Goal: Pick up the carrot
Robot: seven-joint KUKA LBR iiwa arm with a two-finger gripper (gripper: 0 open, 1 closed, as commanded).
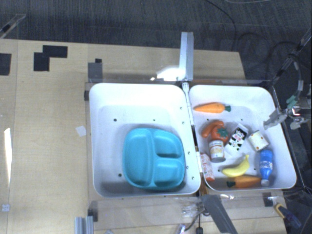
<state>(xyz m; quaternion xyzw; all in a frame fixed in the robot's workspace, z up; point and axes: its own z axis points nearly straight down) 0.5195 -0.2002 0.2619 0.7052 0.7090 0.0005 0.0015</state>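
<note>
Camera view: pale wooden bench, dark carpet, gripper state unclear.

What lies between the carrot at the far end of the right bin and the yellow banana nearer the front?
In the camera view, between the carrot and the banana lie a red-orange toy, a small jar and a black-and-white carton.

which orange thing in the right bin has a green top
The carrot lying alone near the bin's far wall; the orange item beside the banana shows no green.
</note>
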